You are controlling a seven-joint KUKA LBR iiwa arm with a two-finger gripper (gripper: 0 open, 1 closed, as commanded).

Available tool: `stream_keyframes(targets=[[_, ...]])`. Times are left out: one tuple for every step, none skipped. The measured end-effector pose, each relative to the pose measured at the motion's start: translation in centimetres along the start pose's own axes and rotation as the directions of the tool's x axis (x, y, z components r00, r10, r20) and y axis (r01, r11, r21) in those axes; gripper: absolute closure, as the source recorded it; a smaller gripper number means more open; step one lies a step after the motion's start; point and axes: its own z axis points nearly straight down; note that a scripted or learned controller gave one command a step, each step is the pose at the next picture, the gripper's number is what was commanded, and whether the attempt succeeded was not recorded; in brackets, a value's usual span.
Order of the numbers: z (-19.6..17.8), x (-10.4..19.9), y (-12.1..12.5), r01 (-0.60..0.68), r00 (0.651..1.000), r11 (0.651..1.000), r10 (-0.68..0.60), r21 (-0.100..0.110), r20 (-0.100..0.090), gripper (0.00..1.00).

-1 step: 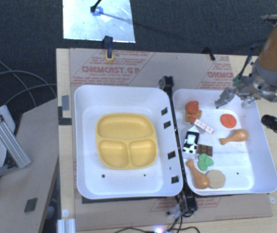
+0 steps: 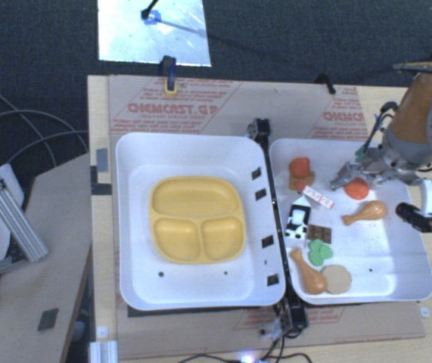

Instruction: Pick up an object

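Observation:
The right white bin [image 2: 408, 267] holds several toy foods. Among them are a red round piece [image 2: 358, 190], a tan drumstick [image 2: 365, 212], an orange-red piece [image 2: 300, 169] and a small white-and-red bar [image 2: 319, 197]. Nearer the front lie a black-and-white piece [image 2: 298, 221], a brown chocolate square [image 2: 319, 233], a green piece [image 2: 321, 252], a second drumstick [image 2: 309, 272] and a tan disc [image 2: 338, 279]. My gripper [image 2: 349, 177] is low in the bin's far right part, right beside the red round piece, on its upper left. Nothing visible is lifted.
The left white bin [image 2: 136, 225] carries a yellow divided plate [image 2: 197, 218]. The grey arm with its orange band [image 2: 420, 116] comes in from the right over the right bin's far corner. A black divider with clips [image 2: 268, 203] runs between the bins.

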Motion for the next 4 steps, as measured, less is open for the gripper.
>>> stream_keyframes(targets=[[-1.8,0.1,0.5,0.006,1.000,1.000,-0.006,-0.014,0.004,1.00],[-0.5,7.2,-8.7,0.005,1.000,1.000,-0.005,0.001,-0.004,1.00],[-0.4,9.0,-14.0,0.002,1.000,1.000,-0.002,-0.005,-0.001,1.00],[-1.5,8.9,-13.7,0.003,1.000,1.000,-0.003,-0.011,0.001,1.00]])
